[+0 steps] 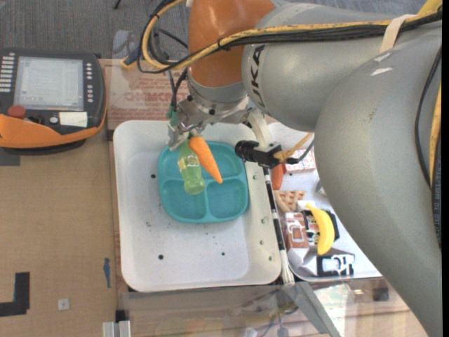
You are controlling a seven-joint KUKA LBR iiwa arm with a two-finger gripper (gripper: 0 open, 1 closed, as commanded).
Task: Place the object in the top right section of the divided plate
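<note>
While the gripper (184, 135) hangs over the upper edge of the teal divided plate (235, 203) in the left white bin (140, 244), whether its fingers are apart or together cannot be told. An orange carrot (206, 159) lies slantwise across the plate's upper part, just beside a pale green bottle (191, 175), and a banana (323, 229) rests in the right bin

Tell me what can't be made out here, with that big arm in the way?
- Gripper: the wrist above covers it; whether it grips the carrot or the green bottle is unclear.
- Blue plate: its far rim is hidden by the gripper.
- Right bin: mostly under the arm; a banana shows.
- Handheld screen: text too small.
</note>
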